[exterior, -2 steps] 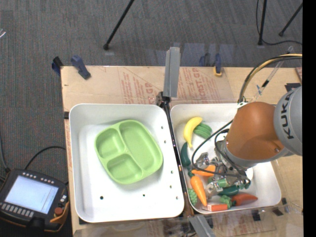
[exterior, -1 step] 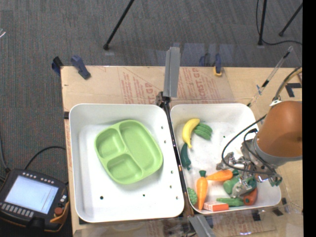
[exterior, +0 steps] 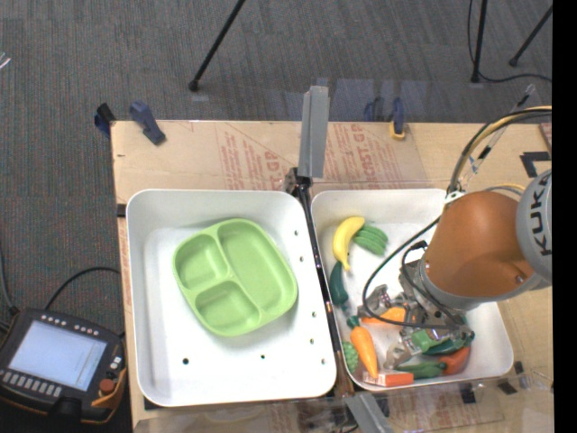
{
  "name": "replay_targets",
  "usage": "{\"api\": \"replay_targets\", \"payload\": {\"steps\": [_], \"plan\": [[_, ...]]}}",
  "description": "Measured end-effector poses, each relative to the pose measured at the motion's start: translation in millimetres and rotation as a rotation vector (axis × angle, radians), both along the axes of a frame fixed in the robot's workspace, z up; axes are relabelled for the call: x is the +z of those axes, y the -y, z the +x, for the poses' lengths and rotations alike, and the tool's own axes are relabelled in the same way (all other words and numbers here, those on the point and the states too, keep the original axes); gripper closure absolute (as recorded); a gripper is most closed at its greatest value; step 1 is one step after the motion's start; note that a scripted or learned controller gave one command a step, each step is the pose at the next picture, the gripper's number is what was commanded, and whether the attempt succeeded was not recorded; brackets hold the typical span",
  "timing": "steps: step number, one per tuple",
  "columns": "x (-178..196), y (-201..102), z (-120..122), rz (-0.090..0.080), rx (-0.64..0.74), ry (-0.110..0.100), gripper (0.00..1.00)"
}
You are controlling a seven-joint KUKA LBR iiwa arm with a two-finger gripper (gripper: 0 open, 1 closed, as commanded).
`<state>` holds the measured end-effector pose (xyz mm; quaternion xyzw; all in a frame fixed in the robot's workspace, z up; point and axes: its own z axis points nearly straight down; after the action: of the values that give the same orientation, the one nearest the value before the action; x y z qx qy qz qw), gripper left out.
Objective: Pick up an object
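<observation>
- Plastic toy food fills the right bin: a yellow banana and a green ribbed piece toward the far side, a dark green cucumber-like piece by the divider, an orange carrot near the front, and a tangle of orange, red and green pieces under the wrist.
- The gripper hangs low over that front cluster, just beside the carrot; the orange band and cables hide its tip, so whether it is apart, together or clamped on anything cannot be told.
- The left bin bears a light green divided plate, well apart from the arm.
- Judged from their look, these pieces are light, stiff and hollow, with smooth skins that may slip from a pinch.
- The carrot seems the fair choice: it lies a little apart from its neighbours, and should be taken across its thick middle, not the tapering end.
- The banana's curve invites rolling; a grip across its belly would likely hold better.
</observation>
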<state>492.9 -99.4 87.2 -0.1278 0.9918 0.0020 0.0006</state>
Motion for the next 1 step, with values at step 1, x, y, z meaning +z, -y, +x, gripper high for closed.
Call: {"api": "replay_targets", "payload": {"steps": [1], "plan": [[0.7, -17.2, -0.4, -0.003, 0.088, 0.003, 0.0]]}}
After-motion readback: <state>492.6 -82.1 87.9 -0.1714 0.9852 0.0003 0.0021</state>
